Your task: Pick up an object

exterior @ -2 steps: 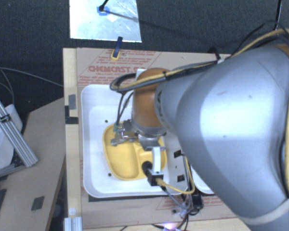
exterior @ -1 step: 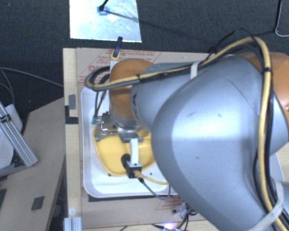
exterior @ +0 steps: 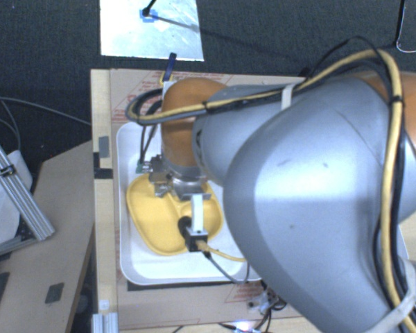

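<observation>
End effector (exterior: 175, 186) over unlabelled yellow object (exterior: 152, 217)

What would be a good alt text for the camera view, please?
A grey robot arm reaches from the right down into a shallow white bin, its wrist directly over a yellow object lying there.

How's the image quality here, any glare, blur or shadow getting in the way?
Camera view: the grey arm close to the lens looks soft and blocks much of the bins; a bright patch glares on the silvery sheet at top; the yellow object in the white bin is evenly lit, with soft shadow under the wrist.
</observation>
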{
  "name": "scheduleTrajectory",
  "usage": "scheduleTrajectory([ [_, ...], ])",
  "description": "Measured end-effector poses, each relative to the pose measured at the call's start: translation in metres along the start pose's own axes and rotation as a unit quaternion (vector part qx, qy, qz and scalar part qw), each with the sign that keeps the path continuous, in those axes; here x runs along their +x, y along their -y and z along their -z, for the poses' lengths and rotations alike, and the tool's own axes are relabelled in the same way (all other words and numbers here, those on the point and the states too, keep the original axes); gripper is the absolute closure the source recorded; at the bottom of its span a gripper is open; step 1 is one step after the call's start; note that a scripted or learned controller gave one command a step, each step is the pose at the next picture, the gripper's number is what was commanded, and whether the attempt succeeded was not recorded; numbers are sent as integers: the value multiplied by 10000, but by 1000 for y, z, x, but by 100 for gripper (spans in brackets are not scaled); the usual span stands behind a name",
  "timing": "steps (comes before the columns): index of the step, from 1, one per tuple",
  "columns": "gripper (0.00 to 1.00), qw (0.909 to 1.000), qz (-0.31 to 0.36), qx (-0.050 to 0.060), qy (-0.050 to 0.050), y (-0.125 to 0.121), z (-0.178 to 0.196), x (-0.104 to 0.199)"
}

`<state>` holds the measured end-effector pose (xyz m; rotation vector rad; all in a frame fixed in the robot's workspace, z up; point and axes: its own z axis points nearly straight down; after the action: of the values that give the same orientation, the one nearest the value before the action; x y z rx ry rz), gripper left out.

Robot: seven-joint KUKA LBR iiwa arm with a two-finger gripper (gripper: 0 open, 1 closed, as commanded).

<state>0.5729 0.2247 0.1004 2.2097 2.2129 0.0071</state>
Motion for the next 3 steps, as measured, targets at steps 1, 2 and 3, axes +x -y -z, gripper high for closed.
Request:
scheduleTrajectory([
  [1, 100, 9998, -54, -183, 8, 74, -6, 0],
  [2, 100, 10000, -4, -48, -60, -8, 159, -19],
  [3, 100, 9999, 11, 146, -21, 77, 41, 0],
])
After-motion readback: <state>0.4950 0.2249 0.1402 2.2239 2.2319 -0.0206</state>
